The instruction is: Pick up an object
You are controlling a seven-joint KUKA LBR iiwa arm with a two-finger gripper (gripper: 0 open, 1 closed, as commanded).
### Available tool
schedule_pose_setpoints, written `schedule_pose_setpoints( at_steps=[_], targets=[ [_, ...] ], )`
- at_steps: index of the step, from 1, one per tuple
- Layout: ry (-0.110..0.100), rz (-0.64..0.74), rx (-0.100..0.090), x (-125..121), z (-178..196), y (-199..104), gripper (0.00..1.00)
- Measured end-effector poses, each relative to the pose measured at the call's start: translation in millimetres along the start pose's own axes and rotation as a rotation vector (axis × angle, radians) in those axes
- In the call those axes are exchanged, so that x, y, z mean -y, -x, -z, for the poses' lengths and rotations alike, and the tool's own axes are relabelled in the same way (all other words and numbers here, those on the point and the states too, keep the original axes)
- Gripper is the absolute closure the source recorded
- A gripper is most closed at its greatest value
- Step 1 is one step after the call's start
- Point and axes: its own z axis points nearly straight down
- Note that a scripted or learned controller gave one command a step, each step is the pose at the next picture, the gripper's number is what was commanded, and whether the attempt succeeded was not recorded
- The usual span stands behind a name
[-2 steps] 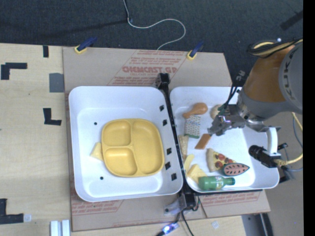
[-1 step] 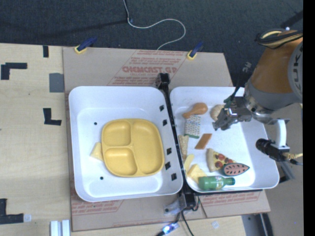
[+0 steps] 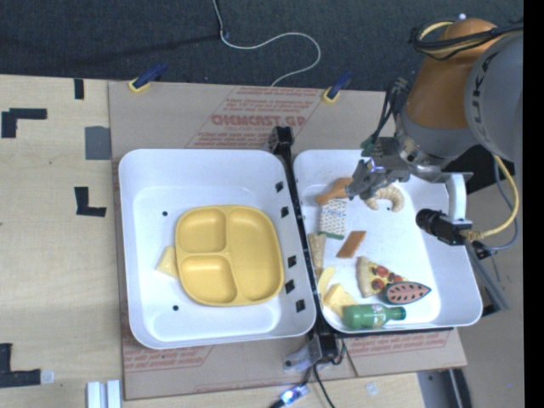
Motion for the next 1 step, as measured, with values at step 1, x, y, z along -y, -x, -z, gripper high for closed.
schedule_pose_setpoints(
  at_steps=[1],
  targets=[
    [-0.001,-0.001,0.000,-39.9,-12.2,-26.4,1.00]
  ],
)
